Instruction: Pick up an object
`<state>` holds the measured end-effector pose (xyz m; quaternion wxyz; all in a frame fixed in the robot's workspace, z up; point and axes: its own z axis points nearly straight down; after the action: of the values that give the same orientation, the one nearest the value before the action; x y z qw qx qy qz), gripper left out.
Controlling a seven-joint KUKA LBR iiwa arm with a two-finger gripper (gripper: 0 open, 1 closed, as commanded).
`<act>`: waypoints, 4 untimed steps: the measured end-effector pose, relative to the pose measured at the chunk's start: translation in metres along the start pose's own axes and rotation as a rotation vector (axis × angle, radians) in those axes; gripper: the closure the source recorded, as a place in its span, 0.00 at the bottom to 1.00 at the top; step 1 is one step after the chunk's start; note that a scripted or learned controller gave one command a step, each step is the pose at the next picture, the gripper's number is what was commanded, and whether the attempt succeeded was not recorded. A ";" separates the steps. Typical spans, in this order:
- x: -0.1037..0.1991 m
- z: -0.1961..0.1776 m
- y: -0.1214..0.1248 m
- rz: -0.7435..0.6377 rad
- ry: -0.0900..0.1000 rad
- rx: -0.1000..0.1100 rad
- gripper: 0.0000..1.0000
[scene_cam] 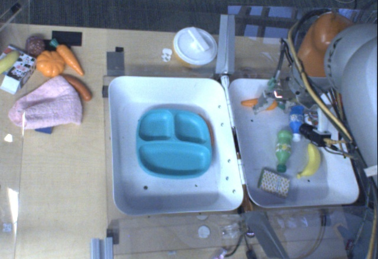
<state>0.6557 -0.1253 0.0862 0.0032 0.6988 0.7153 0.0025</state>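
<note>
Arm over the right bin, gripper low at the bin's far end.

The left bin (121, 134) holds a blue divided tray (175, 143). In the right bin (251, 151), the gripper (269, 97) sits at 11 o'clock upon an orange carrot (255, 102); jaw state cannot be told. Green bottle (283, 148) at centre, banana (310, 161) at 4 o'clock, patterned sponge (274, 182) at 6.

Legible text: none.
Box (18, 69) and bottle (284, 147) carry printing, too small and blurred to read.
</note>
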 end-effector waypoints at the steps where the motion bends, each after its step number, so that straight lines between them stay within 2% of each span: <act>1: -0.001 -0.007 -0.001 -0.005 -0.003 0.010 1.00; 2: 0.064 -0.097 0.017 0.160 0.000 0.007 1.00; 3: 0.063 -0.096 0.016 0.160 -0.001 0.008 0.00; 4: 0.043 -0.031 -0.032 0.178 0.000 0.011 0.00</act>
<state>0.6220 -0.0829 0.1165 -0.0012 0.7598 0.6502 -0.0012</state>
